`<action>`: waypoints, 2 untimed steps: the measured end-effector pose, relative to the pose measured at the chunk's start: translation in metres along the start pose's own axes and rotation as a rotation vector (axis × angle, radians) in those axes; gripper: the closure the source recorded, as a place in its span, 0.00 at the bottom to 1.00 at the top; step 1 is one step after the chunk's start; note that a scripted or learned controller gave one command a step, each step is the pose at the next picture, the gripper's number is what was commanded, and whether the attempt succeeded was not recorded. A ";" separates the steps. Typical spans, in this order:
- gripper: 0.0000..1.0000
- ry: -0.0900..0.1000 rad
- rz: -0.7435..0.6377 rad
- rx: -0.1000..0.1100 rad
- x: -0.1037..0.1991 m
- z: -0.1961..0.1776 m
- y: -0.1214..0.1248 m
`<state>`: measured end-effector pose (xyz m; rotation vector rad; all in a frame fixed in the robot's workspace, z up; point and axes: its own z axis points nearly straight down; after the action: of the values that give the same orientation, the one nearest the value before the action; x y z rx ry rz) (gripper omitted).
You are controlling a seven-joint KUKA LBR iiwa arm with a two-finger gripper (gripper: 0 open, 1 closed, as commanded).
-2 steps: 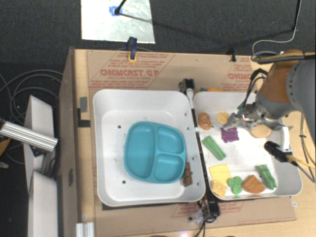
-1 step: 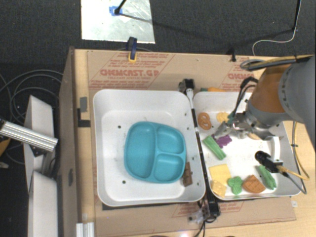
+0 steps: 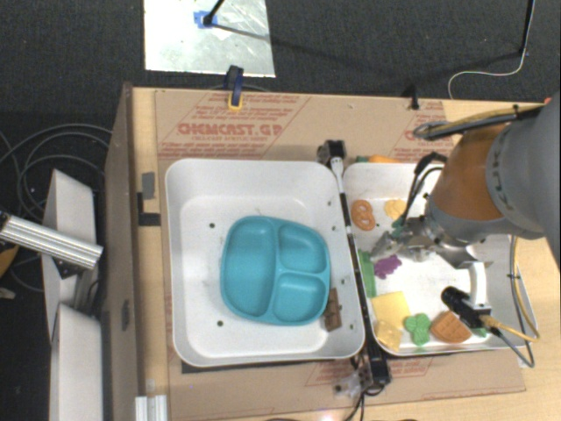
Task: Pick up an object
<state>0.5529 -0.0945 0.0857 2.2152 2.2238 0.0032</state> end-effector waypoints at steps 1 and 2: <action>1.00 0.001 -0.001 -0.004 -0.001 -0.012 0.003; 0.00 0.001 -0.001 -0.003 -0.001 -0.011 0.002</action>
<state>0.5551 -0.0950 0.0965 2.2133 2.2230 0.0077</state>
